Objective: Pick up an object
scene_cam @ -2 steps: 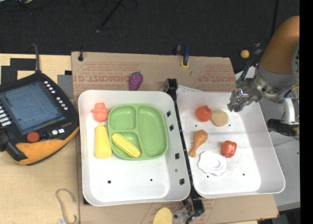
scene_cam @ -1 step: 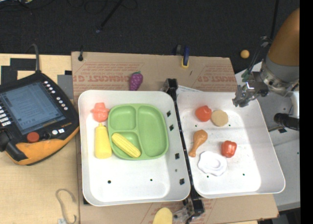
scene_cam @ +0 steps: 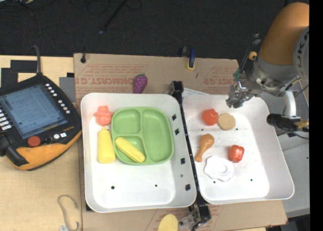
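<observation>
In the right bin (scene_cam: 272,174) lie a red-orange tomato (scene_cam: 210,117), a tan round bun (scene_cam: 226,121), a chicken drumstick (scene_cam: 204,146), a small red pepper (scene_cam: 235,153) and a white blob-shaped piece (scene_cam: 219,168). My gripper (scene_cam: 236,99) hangs over the far edge of the right bin, just up and right of the bun, with nothing seen between its fingers. The left bin (scene_cam: 131,189) bears a green divided plate (scene_cam: 143,134) with a corn cob (scene_cam: 130,149) on it, a yellow bottle (scene_cam: 105,146) and a pink piece (scene_cam: 103,116).
A purple grape bunch (scene_cam: 140,82) lies on the cardboard behind the left bin. A tablet controller (scene_cam: 35,116) sits at far left. A yellow object (scene_cam: 168,222) rests at the front edge below the bins. The arm's body (scene_cam: 282,48) looms over the right bin's far corner.
</observation>
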{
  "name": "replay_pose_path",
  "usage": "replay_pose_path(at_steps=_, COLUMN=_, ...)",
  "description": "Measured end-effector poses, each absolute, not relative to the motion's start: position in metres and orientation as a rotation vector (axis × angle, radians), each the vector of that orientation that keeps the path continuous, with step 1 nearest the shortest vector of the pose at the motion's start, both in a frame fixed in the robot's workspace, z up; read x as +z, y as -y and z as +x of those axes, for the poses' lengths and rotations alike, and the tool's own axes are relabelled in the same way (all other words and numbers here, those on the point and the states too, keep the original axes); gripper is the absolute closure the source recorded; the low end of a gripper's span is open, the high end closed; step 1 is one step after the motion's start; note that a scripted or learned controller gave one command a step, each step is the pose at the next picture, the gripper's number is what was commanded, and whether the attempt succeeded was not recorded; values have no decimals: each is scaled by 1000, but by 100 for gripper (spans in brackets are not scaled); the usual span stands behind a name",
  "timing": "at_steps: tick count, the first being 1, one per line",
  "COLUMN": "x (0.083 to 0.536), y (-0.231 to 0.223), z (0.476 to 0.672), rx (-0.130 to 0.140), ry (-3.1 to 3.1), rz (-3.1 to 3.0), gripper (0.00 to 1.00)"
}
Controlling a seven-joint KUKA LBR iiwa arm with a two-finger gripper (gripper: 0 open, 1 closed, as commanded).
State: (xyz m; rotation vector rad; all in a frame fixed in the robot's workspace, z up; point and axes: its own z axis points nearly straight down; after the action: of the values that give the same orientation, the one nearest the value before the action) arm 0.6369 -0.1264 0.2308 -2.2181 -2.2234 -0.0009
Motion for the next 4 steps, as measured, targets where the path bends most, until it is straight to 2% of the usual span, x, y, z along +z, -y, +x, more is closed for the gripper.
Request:
replay_pose_path(at_steps=3, x=213, y=-28, z=634, rx=1, ry=2222, rz=-2215, gripper=100)
replay_pose_path(at_steps=4, x=219, y=-81, z=641, rx=-2, ry=2224, rz=-2216, gripper=100)
